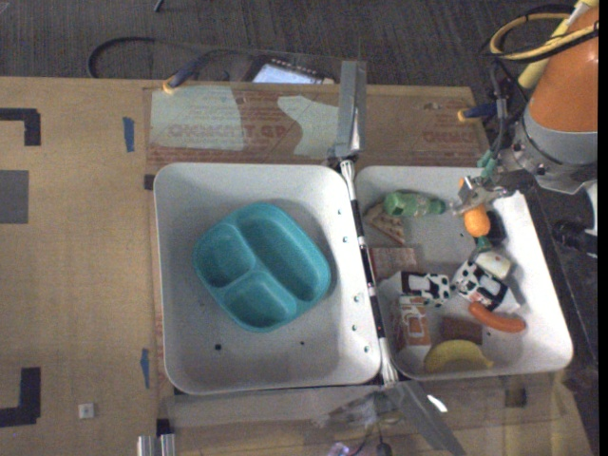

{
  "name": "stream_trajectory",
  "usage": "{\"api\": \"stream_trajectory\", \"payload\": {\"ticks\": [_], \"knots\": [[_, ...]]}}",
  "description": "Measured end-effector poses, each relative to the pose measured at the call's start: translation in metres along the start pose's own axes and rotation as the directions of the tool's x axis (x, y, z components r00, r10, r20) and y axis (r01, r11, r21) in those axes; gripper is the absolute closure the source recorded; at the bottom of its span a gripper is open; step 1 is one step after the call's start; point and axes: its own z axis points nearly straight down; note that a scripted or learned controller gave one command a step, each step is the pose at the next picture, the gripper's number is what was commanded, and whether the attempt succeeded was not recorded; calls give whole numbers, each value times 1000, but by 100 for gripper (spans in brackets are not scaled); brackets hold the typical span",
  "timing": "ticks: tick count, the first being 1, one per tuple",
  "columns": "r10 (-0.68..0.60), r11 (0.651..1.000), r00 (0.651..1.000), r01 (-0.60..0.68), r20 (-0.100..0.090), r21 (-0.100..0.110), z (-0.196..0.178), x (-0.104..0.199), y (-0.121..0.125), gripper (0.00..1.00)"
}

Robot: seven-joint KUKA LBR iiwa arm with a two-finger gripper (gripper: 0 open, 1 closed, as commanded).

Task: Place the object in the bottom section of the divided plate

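A teal divided plate (263, 266) lies in the left white bin (180, 350), with two sections toward the back and one smaller section at its bottom end. My gripper (474, 207) hangs over the back of the right bin (546, 350), well to the right of the plate. It is shut on a small orange object (477, 223), which sits at its tips. The grey arm with its orange band (567, 93) comes in from the upper right.
The right bin also holds a green bottle (414, 203), a cow-patterned toy (427, 286), a black-and-white toy (482, 278), a red sausage (497, 320), a banana (457, 354) and a brown carton (412, 324). A raised rim (366, 274) divides the two bins.
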Motion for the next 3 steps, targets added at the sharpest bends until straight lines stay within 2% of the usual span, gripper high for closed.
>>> {"api": "stream_trajectory", "payload": {"ticks": [1, 2, 3], "knots": [[-68, 998, 998, 68, 1, 1, 52, 61, 58, 100], [-271, 963, 963, 271, 2, -1, 45, 163, 103, 100], [47, 999, 999, -47, 2, 6, 54, 224, 86, 100]]}}
